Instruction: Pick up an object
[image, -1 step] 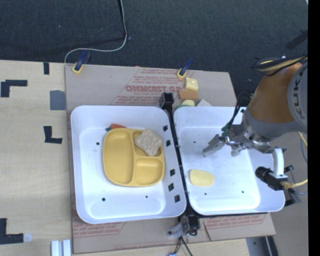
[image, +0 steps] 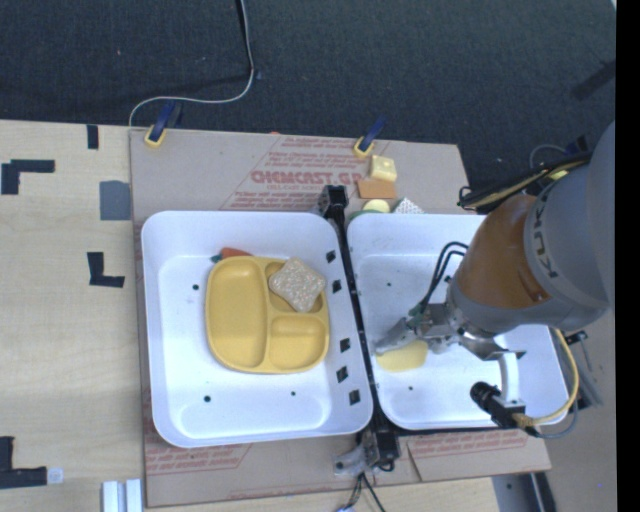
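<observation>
You see, right bin (image: 520, 400): gripper (image: 405, 337) low over a pale yellow piece (image: 403, 358), partly hidden beneath it, finger state unreadable; left bin (image: 165, 330): yellow tray (image: 240, 320), sponge (image: 297, 284).

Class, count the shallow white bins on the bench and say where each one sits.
2. The left bin holds a yellow divided plate. The right bin sits against it on the right, with the gripper reaching into it.
</observation>
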